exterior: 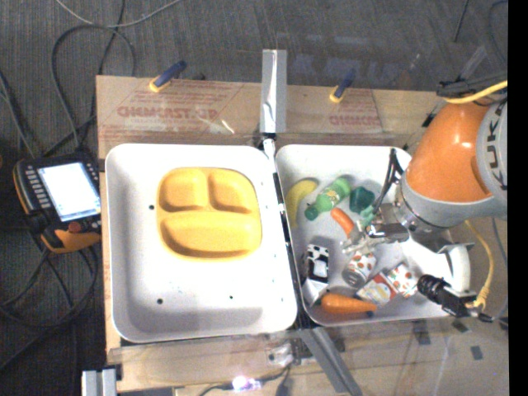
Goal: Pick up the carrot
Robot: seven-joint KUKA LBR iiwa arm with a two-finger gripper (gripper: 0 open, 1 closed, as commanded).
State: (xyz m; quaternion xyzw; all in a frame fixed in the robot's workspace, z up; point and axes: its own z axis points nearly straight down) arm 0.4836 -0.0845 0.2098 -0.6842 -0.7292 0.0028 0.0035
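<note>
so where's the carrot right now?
In the camera view, the carrot lies along the near edge of the right bin, at its lower left, just below the small black-and-white box and left of the strawberry carton.

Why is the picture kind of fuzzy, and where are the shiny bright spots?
In the camera view everything looks a bit soft and grainy, so the small toys near the gripper blur together; the white left bin glows bright at its rim; the tablet screen at the left is washed out white; the carrot stays easy to make out.
</note>
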